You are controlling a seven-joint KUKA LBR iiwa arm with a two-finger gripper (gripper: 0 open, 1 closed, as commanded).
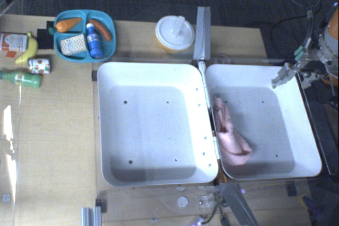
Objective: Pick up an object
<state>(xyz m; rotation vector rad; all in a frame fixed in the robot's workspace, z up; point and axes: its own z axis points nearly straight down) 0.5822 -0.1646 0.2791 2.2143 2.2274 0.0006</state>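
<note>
Pink cloth (229,132) lies in right bin (296,129), near its left wall.

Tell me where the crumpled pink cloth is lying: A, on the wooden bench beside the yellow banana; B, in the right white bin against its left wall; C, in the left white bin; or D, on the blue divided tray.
B: the crumpled pink cloth lies inside the right white bin, along its left wall beside the divider between the bins.
</note>
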